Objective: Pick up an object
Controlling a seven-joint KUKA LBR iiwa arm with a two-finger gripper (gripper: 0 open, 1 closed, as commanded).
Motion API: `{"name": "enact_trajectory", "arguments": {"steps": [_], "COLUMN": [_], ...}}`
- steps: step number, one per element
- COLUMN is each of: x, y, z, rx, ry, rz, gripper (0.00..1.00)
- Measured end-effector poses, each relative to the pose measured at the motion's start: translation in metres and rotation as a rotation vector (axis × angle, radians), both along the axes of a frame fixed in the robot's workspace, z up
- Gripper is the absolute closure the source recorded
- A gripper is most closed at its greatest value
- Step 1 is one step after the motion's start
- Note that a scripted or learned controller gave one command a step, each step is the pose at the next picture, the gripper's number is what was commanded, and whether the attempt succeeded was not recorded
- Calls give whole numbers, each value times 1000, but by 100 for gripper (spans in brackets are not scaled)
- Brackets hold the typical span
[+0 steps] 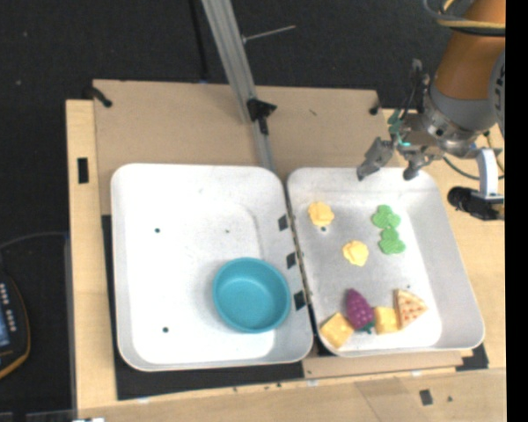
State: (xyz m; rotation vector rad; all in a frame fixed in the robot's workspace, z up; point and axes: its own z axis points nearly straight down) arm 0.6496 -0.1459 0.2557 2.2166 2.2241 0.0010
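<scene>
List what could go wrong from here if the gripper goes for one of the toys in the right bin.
1. The purple grapes, yellow block and pizza slice crowd together near the right bin's front rim; open fingers may catch a neighbour or the wall.
2. The green pieces look flat, so a grasp may slip off.
3. The gripper hangs above the bin's far edge, apart from every toy.
</scene>
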Motion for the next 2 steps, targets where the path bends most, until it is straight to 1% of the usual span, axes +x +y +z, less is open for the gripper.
{"name": "enact_trajectory", "arguments": {"steps": [1,2], "x": [0,-1], "y": [0,-3], "z": [0,-63], "rx": [-1,-2], "ry": [0,6], "rz": [0,-4], "gripper": [0,0]}}
